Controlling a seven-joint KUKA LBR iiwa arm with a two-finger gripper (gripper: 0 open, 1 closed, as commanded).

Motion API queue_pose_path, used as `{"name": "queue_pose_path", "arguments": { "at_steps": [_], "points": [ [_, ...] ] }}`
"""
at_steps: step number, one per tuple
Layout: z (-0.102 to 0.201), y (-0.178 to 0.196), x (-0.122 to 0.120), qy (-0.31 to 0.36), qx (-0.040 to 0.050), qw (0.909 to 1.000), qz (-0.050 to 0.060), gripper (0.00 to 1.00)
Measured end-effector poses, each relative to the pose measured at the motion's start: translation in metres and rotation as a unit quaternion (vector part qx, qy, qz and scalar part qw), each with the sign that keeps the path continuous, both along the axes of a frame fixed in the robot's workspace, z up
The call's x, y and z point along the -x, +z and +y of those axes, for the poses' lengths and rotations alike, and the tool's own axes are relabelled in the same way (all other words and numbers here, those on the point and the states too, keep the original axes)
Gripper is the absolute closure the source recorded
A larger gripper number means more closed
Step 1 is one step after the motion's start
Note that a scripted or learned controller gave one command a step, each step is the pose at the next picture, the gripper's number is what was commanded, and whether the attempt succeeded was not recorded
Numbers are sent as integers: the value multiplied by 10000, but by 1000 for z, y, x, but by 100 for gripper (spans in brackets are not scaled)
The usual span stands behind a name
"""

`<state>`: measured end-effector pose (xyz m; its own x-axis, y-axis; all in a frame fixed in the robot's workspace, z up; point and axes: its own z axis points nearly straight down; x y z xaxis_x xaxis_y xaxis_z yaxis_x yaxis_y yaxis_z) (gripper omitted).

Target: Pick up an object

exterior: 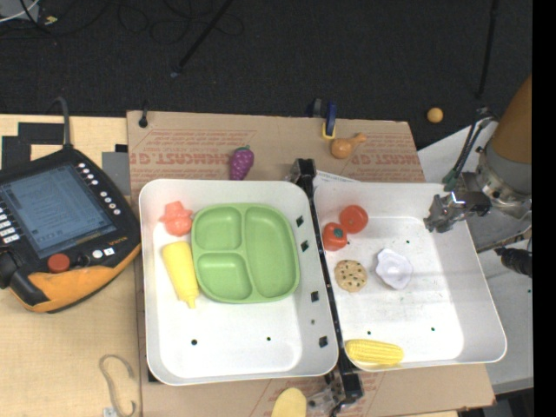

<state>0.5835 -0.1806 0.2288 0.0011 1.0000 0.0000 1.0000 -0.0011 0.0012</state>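
Observation:
The right bin (pixel 452 320) holds an orange-red round toy (pixel 354 218), a small tomato-like toy (pixel 334 235), a cookie (pixel 351 275), a white crumpled object (pixel 394 269) and a corn cob (pixel 374 352) at its front edge. My gripper (pixel 441 213) hangs over the right bin's far right side, up and to the right of the white object. Nothing shows between its fingers.
The left bin (pixel 226 354) carries a green divided plate (pixel 244 252), a yellow bottle-shaped toy (pixel 181 271) and a pink toy (pixel 175 219). Behind the bins lie a purple grape toy (pixel 241 162) and an orange toy (pixel 346 145). A teach pendant (pixel 61 224) sits at left.

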Motion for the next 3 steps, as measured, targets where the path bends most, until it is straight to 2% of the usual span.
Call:
{"name": "queue_pose_path", "arguments": {
  "at_steps": [2,3],
  "points": [
    [120,-6,-7,27,-14,10000,20,100],
    [176,-2,-24,27,-10,10000,8,100]
  ]
}}
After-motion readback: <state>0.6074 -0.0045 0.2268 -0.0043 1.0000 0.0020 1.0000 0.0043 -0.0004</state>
